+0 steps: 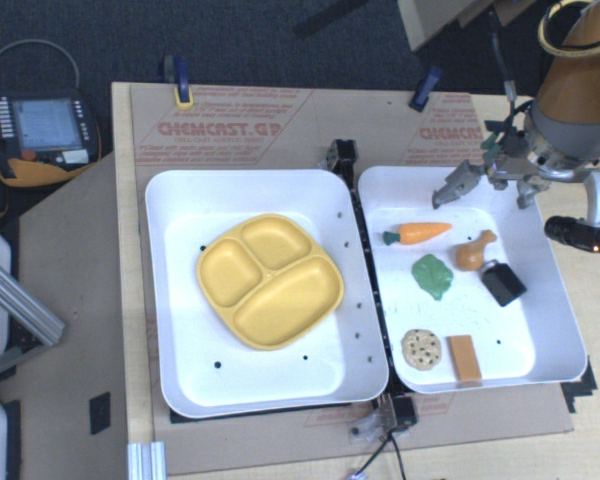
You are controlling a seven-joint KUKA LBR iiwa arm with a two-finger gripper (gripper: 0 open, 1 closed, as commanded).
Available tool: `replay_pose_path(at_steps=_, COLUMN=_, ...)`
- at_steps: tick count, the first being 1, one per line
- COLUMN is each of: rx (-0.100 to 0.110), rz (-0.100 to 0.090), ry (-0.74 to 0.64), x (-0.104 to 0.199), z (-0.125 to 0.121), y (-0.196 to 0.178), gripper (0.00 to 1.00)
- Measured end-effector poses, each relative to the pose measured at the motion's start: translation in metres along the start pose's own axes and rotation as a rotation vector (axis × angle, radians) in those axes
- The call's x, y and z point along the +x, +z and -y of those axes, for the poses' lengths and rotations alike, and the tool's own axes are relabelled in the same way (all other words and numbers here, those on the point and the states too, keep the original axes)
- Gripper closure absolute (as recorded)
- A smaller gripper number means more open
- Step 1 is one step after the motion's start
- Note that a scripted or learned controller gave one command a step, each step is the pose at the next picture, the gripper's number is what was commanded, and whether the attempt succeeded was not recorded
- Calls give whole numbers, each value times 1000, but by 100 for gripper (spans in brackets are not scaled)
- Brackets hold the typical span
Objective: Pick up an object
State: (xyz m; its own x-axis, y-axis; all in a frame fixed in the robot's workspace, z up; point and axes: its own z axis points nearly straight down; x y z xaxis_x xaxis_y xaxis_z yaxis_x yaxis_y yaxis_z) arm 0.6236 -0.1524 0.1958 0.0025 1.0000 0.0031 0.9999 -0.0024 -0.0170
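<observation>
Camera view: gripper (480, 180) hanging over the far edge of the right bin (550, 358), fingers splayed wide apart, nothing between them. Grey wrist and orange-banded arm (572, 78) rising behind it toward the upper right.

Nearest to the gripper, inside the right bin: toy carrot (421, 233), lying flat just below the open fingers, apart from them, green tip pointing toward the divider. Beside the carrot, toward the bin's right wall, brown drumstick-shaped piece (473, 252). Touching or nearly touching that piece, on its near side, small black block (503, 284), tilted. Green broccoli-like lump (433, 275) below the carrot, about mid-bin. Closer to the bin's near rim, round speckled cookie (421, 348), and just beside it an upright-lying tan rectangular block (464, 357).

Further out, across the divider from the right bin: left bin (180, 368), holding a yellow three-compartment plate (270, 281) set at a slant near its middle. Both bins resting on a cardboard sheet (230, 123) printed with red lettering.
</observation>
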Motion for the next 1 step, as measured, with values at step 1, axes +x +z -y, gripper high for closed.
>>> replay_pose_path(at_steps=1, rx=-13, rz=2, ry=-3, x=0, z=-3, y=-8, gripper=0)
